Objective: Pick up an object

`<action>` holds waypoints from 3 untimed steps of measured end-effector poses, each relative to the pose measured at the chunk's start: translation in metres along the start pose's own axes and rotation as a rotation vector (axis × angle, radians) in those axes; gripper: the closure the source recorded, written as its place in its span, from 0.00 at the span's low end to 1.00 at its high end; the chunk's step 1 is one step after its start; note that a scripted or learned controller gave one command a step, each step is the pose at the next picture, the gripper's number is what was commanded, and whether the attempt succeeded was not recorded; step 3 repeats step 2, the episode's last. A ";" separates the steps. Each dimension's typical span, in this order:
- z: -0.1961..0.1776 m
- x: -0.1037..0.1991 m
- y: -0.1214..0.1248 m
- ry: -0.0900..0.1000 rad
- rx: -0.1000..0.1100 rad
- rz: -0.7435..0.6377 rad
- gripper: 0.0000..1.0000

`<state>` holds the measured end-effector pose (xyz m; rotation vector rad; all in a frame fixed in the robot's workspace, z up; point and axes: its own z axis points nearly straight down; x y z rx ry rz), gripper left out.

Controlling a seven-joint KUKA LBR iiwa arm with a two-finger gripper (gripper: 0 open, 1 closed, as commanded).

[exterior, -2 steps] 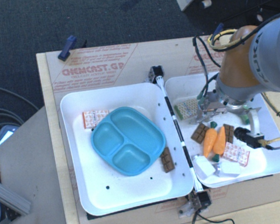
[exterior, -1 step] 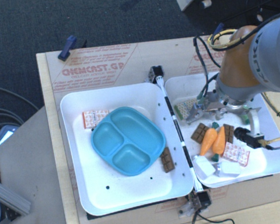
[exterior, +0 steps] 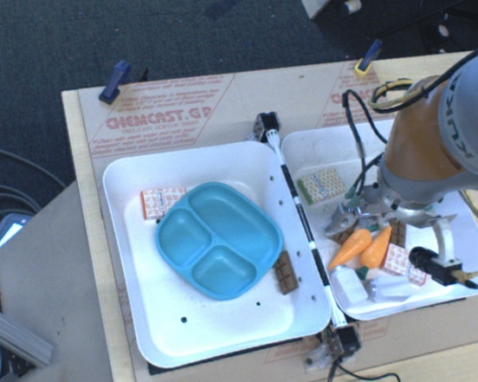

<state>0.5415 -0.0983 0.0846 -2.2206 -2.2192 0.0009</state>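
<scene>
The arm, grey with an orange band, reaches in from the right over the right bin (exterior: 337,140). My gripper (exterior: 366,210) hangs low over a cluster of objects near that bin's middle. Just below it lie two orange carrots (exterior: 362,248), a small red-and-white packet (exterior: 396,259) and a white piece (exterior: 349,283). A green-patterned packet (exterior: 322,185) lies toward the bin's back left. The wrist hides much of the bin's right half.
The left bin (exterior: 136,269) holds a blue divided plate (exterior: 217,239), a red-and-white packet (exterior: 158,202) behind it and a brown bar (exterior: 285,273) by its right wall. A black cable (exterior: 363,134) loops over the right bin's back. Clamps sit between the bins.
</scene>
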 end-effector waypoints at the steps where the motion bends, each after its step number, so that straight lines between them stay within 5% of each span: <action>1: -0.010 0.000 0.001 0.001 -0.002 0.001 1.00; 2: -0.101 0.063 0.050 0.000 -0.003 -0.002 1.00; 3: -0.101 0.063 0.050 0.000 -0.003 -0.002 1.00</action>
